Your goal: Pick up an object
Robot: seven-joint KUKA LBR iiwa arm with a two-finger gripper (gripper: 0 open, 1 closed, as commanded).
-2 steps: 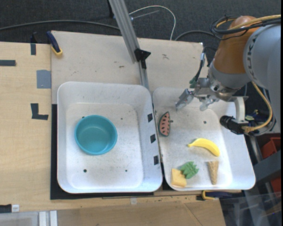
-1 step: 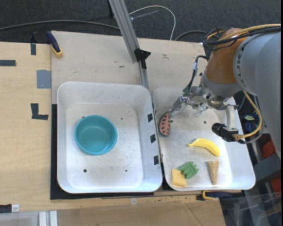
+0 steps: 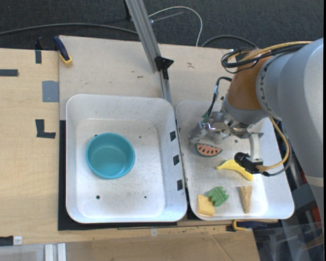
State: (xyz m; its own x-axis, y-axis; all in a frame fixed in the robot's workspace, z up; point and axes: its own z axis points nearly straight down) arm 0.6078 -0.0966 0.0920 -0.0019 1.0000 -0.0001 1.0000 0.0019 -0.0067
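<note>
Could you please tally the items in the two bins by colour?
Teal: 1, the bowl in the left bin.
Red: 1, the watermelon slice in the right bin.
Yellow: 2, the banana and the cheese wedge.
Green: 1, the leafy vegetable.
Tan: 1, the ice cream cone.
Total: 6.

Both bins [image 3: 76, 145] white, speckled with dark flecks; bowl [image 3: 111, 155] teal. Melon slice [image 3: 208, 149] red with dark seeds and green rind; banana [image 3: 234, 168] yellow; cone [image 3: 245, 198] tan; leafy piece [image 3: 219, 195] green; block [image 3: 205, 206] yellow-orange. Arm [image 3: 293, 86] grey with orange band [image 3: 243, 88]; bench [image 3: 16, 113] pale wood with grey and black tape marks.
</note>
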